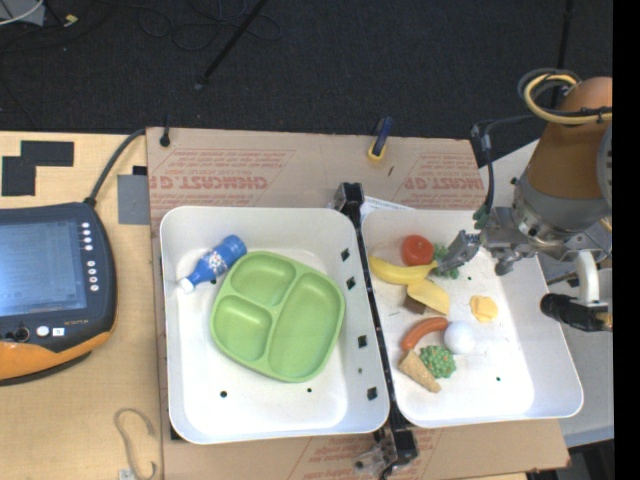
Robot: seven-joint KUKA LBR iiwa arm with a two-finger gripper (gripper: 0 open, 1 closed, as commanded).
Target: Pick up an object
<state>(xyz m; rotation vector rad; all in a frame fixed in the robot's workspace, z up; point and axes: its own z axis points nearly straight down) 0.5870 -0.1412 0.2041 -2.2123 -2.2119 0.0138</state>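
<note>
- My gripper [482, 252] is hovering over the right bin [545, 388], at its upper right; fingers spread open, gripping nothing.
- Tomato [417, 249] and banana [397, 271] are lying just left of the fingers.
- Sausage [424, 331], broccoli [437, 359] and white ball [461, 339] are clustering lower centre.
- Green divided plate [278, 314] and blue bottle [214, 262] are sitting in the left bin [200, 408].

Fixed above the bench, looking down at a slant on two shallow white plastic bins [178, 368] side by side. Set far enough back to take in both bins whole, brown cardboard sheet [260, 173] beneath, dark floor beyond the far edge.
</note>
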